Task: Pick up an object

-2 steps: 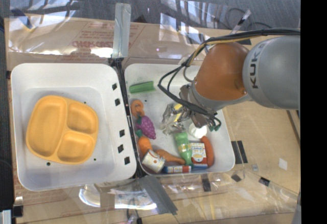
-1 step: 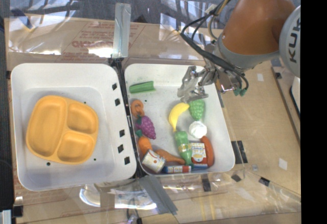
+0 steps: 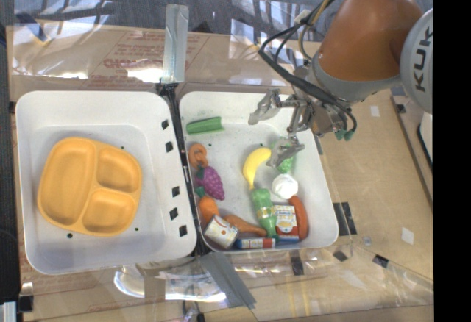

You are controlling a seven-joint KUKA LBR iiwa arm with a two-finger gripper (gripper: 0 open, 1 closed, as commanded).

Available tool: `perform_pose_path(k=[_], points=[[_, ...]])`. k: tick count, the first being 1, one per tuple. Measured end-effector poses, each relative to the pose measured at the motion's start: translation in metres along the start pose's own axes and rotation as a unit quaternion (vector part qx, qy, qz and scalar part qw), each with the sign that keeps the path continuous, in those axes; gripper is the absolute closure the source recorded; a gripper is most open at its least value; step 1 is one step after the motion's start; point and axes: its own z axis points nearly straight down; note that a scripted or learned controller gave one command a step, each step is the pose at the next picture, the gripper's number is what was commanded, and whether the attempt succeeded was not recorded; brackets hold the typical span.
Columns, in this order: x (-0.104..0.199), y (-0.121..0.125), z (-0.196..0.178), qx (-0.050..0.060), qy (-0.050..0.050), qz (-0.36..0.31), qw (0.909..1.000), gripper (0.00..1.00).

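Note:
The right bin (image 3: 313,138) holds several toy foods: a green cucumber (image 3: 204,125), a yellow banana (image 3: 255,165), purple grapes (image 3: 212,182), a white-capped bottle (image 3: 284,186) and a green bottle (image 3: 263,206). My gripper (image 3: 274,129) hangs over the back right part of this bin with its fingers spread open. One fingertip (image 3: 263,108) points left near the back wall. The other sits just above a small green item (image 3: 287,163) beside the banana. Nothing is between the fingers.
The left bin (image 3: 29,115) holds a yellow divided plate (image 3: 90,186). More items crowd the right bin's front: an orange carrot (image 3: 239,223), a small can (image 3: 221,232), a red sausage (image 3: 300,216) and a labelled box (image 3: 283,219). Cables loop above the wrist.

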Motion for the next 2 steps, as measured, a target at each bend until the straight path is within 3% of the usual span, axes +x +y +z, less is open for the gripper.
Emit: perform_pose_path(k=[1, 2], points=[[0.007, -0.028, 0.156, -0.003, 0.008, 0.051, 0.9987, 0.00], [0.013, -0.036, 0.182, -0.001, 0.003, 0.102, 0.9948, 0.00]])
